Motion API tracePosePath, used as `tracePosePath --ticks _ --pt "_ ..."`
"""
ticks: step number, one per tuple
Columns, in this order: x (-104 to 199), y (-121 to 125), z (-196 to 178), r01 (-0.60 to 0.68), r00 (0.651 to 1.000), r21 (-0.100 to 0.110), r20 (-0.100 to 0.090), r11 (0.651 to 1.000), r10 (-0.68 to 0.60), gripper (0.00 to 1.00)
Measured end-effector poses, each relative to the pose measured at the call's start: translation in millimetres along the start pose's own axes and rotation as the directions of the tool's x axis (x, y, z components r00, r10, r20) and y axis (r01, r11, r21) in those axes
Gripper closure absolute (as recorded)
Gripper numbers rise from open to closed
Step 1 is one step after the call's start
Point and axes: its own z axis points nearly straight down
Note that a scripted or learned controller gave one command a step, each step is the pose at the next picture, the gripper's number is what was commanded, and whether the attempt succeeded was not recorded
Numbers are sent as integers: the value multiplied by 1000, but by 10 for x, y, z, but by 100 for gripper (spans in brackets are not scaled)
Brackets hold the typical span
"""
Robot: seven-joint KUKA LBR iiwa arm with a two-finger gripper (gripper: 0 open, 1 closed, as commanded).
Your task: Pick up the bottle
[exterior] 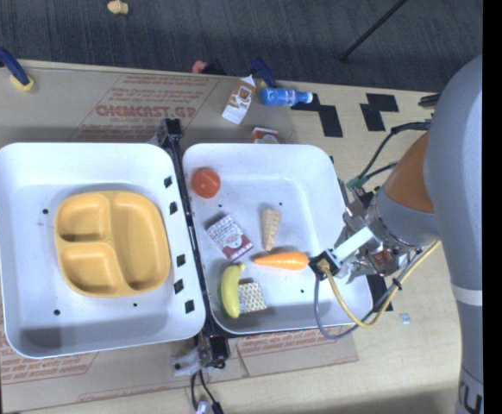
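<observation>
A small blue bottle [283, 97] lies on its side on the cardboard behind the right bin [320, 164], outside both bins. My gripper [372, 255] hangs over the right bin's right rim, near the front corner, far from the bottle. Its tip is tangled among brackets and cable, and nothing can be seen held in it.
The right bin holds a red ball [205, 182], a cone [271, 225], a carrot [279, 261], a banana [231, 290], a red-white carton [229, 235] and a checkered cracker [252, 297]. A yellow divided plate [111, 240] lies in the left bin. A small carton [239, 100] sits beside the bottle.
</observation>
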Motion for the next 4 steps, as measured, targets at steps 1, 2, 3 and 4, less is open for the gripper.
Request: tracePosePath --ticks 1,2,3,4 --pt "-34 90 -367 -160 987 1 -1 987 160 100" --pt "-35 85 -128 -159 987 2 1 987 159 100" --pt "137 -363 -137 -158 988 3 2 988 158 100" --pt "91 -245 -170 -75 997 1 1 997 75 100"
